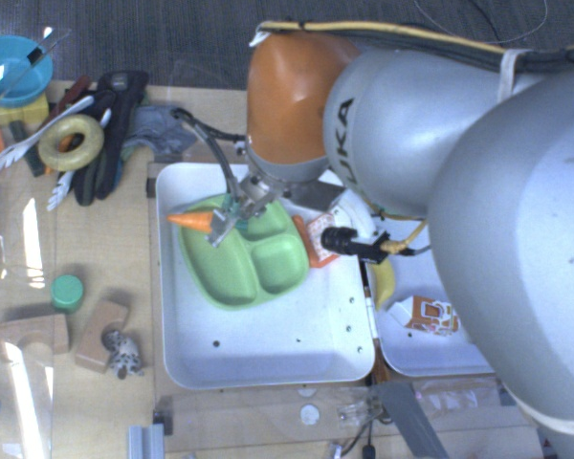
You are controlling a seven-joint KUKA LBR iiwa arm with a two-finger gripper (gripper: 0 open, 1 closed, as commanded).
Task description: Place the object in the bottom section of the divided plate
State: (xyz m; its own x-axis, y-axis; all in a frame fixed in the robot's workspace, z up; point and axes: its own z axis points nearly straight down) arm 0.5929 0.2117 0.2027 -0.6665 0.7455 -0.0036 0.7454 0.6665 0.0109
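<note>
Gripper point(227, 220) low over green divided plate point(246, 261), finger state unclear — orange carrot point(193, 222) just left of its tips, plate's 3 sections beneath.

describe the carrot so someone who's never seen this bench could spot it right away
Find the left white bin, which holds a green divided plate. At the plate's upper left rim, just by the gripper, lies the toy carrot, its tip pointing left over the bin floor. It is the one small orange cone there, with a green end toward the gripper.
</note>
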